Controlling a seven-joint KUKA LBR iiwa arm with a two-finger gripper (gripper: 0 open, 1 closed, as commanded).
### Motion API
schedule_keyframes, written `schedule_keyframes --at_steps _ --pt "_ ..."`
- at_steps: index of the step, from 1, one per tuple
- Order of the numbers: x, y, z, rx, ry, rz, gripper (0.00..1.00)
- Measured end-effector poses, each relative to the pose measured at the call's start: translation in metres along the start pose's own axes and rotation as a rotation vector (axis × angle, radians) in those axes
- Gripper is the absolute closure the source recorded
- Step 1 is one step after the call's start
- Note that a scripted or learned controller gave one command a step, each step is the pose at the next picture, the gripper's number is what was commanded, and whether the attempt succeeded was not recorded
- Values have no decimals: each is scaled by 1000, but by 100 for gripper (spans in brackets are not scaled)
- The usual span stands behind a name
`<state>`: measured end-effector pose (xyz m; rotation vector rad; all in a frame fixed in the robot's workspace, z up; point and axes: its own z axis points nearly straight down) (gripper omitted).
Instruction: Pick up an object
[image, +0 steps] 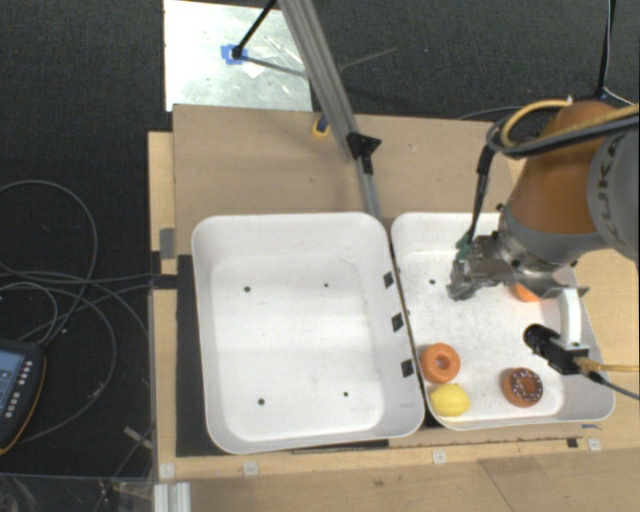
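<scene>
My gripper (463, 281) hangs low over the middle of the right bin (430, 240), its dark fingers pointing down at the bin floor. An orange ring-shaped toy (440, 362) lies near the bin's front left. Just in front of that ring sits a yellow lemon-like object (451, 400). A brown doughnut with sprinkles (522, 386) rests at the front right. A small orange object (526, 293) peeks out from under the wrist on the right. I see nothing between the fingers.
The left bin (220, 250) stands beside the right one, with black clips along their shared wall. A grey pole (335, 95) slants across the bench behind the bins. Cables lie on the dark floor at the left.
</scene>
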<state>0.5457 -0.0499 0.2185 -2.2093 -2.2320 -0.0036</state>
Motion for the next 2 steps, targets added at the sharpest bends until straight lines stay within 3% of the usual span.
schedule_keyframes --at_steps 2 --pt "105 -12 -15 -1 1 -1 100"
